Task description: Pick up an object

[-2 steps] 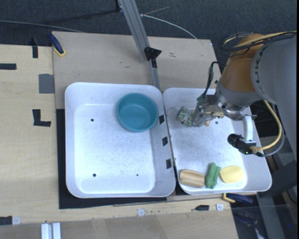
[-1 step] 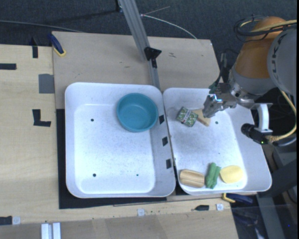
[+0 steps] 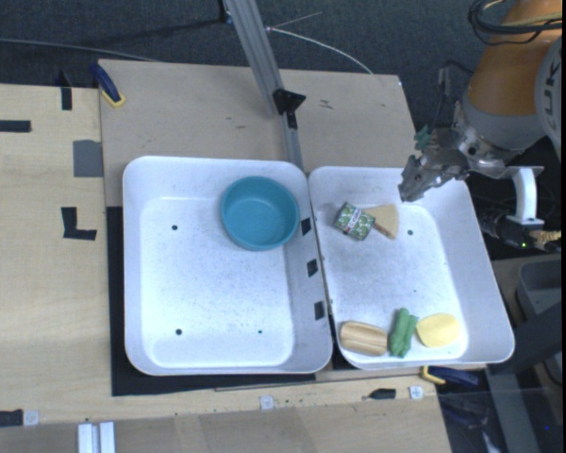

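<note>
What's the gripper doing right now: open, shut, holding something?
Gripper: over the top right corner of the right bin, nothing visibly held; open or shut cannot be told.

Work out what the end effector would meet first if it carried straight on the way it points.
The end effector points down and left, probably meeting the tan wedge first, with the green packet just beyond; depth is unclear, so it might strike the bin floor instead.

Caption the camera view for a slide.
Claw poised over right bin's far edge near a tan wedge; blue bowl sits in left bin.
</note>
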Motion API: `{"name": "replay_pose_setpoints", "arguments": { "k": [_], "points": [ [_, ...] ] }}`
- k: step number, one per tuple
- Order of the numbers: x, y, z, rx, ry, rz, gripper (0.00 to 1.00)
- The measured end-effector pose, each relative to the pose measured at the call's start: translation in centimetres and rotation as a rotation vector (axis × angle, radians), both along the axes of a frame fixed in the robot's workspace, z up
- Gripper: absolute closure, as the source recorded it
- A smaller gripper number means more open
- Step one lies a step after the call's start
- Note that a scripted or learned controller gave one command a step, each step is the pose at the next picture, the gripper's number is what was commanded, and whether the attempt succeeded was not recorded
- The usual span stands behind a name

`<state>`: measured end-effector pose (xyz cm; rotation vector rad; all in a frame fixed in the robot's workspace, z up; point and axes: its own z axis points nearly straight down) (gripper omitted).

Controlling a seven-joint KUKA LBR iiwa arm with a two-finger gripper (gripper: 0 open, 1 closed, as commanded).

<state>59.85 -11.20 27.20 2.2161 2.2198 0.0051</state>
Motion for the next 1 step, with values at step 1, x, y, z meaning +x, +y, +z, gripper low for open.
{"name": "replay_pose_setpoints", "arguments": {
  "k": [1],
  "points": [
    [0.03, 5.71, -1.76, 0.002, 0.008, 0.004, 1.00]
  ]
}}
